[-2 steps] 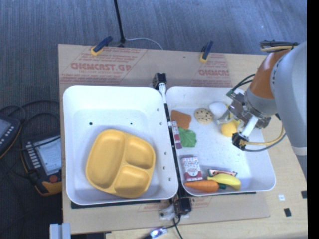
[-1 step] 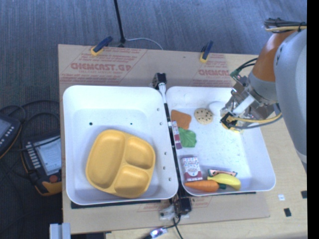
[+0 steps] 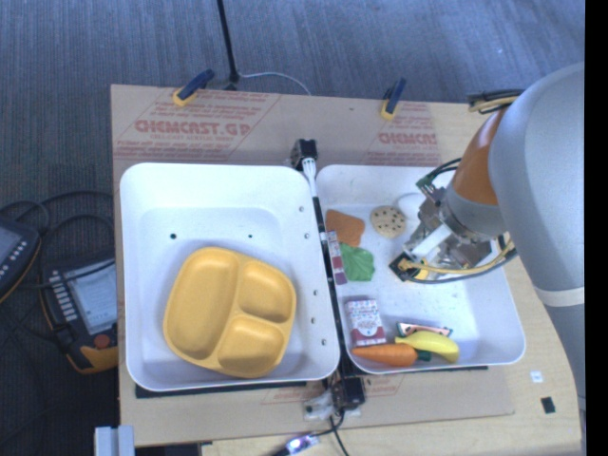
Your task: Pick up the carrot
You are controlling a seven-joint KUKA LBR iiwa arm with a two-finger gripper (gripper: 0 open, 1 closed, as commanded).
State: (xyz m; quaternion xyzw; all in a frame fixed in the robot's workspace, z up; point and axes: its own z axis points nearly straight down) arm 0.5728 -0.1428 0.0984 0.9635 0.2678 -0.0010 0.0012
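Observation:
The carrot [image 3: 385,354] is orange with a green end. It lies flat at the front edge of the right bin [image 3: 494,331], between a red box and a yellow banana. My gripper [image 3: 425,236] hangs over the middle right of that bin, well behind the carrot and apart from it. The arm's wrist covers the gripper from above.
A red box [image 3: 362,319] and a banana [image 3: 432,343] flank the carrot. A green piece [image 3: 358,262], an orange slice [image 3: 345,226], a cookie [image 3: 388,219] and a white item [image 3: 408,202] lie farther back. The left bin [image 3: 152,207] holds a yellow divided plate [image 3: 228,310].

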